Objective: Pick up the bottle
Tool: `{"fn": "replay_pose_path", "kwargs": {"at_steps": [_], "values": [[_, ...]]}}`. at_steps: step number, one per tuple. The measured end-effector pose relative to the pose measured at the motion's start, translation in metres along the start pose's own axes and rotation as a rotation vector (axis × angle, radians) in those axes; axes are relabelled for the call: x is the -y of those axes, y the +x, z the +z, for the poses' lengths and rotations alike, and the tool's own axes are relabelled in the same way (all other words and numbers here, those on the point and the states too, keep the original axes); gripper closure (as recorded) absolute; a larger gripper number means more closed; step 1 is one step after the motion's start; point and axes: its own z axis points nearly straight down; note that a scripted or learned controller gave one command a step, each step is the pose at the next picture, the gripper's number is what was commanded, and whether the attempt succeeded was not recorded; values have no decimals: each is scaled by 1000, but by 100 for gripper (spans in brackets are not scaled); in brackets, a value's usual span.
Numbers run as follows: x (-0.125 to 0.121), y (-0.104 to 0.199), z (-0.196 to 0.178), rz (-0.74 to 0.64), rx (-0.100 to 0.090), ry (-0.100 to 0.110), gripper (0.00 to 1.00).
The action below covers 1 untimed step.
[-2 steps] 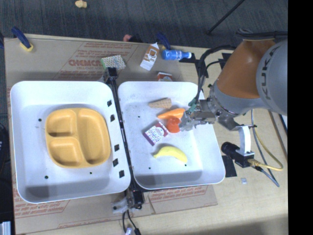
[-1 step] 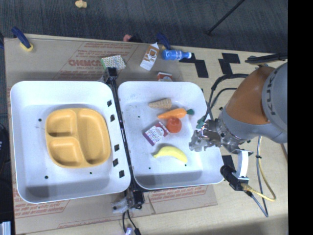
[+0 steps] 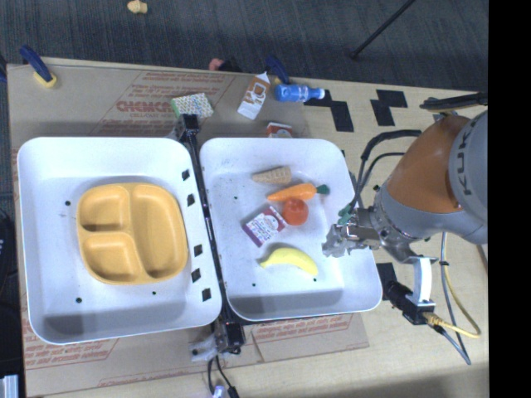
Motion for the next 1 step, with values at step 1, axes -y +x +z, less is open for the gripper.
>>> {"fn": "replay_pose_path", "kwargs": {"at_steps": [1], "values": [[4,29,-19,-59,3,-4,100]]}}
